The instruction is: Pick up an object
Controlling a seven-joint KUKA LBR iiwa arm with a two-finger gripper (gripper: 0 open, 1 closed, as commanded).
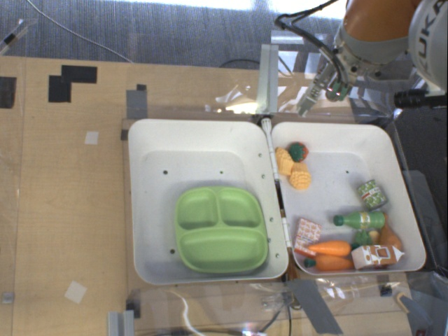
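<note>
Gripper (323, 93) hangs above the right bin's (392, 149) far rim, fingers apart, nothing between them; corn (300, 179), carrots (330, 248) and bottle (361, 220) lie below.

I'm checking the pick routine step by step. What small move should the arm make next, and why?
Probably swing the claw down and in over the right bin. It hangs above the bin's far rim with nothing between its fingers, while the corn lies apart from the crowded near corner, so it looks like the easiest target.
</note>
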